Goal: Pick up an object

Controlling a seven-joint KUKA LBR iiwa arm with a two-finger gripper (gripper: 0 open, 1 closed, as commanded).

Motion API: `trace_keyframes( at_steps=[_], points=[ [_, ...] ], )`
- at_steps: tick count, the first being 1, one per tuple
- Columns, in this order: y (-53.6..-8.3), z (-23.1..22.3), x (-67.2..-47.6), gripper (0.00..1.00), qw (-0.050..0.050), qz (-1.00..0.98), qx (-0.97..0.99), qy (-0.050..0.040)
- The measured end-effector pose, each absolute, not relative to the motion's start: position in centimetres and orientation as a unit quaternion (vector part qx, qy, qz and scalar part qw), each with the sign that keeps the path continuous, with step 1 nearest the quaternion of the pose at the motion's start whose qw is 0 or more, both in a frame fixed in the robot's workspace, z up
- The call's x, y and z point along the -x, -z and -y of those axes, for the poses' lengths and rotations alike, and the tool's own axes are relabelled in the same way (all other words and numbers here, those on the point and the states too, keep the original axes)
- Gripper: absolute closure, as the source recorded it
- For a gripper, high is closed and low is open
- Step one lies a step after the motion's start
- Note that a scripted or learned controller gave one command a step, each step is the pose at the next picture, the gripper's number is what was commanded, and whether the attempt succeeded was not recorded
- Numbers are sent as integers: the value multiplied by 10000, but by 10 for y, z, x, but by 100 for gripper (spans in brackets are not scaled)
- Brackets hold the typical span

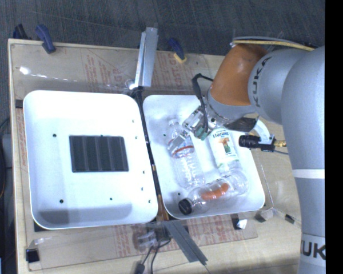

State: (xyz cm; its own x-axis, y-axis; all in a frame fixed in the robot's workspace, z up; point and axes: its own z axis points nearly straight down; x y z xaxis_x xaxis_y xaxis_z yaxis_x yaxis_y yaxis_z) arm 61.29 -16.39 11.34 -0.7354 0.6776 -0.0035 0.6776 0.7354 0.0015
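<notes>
The right bin (160, 110) holds three clear plastic bottles. One with a red label (182, 153) lies along the bin's middle. One with a white and green label (224, 150) lies to its right. A third with a black cap and orange contents (214, 194) lies across the near end. My gripper (195, 123) hangs low over the far middle of this bin, just above the top end of the red-label bottle. Nothing shows between its fingers.
The left bin (40, 113) has a dark ribbed rectangle (99, 153) on its floor. A metal bar (145, 59) stands at the back between the bins. Blue clamps (44, 37) hold the board's far edge. My grey arm (291, 84) covers the right side.
</notes>
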Motion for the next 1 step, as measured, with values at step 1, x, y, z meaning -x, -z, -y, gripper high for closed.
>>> trace_keyframes(
  at_steps=[1],
  points=[
    [-94, 146, -592, 0, 13, -9145, -4045, -4]
  ],
)
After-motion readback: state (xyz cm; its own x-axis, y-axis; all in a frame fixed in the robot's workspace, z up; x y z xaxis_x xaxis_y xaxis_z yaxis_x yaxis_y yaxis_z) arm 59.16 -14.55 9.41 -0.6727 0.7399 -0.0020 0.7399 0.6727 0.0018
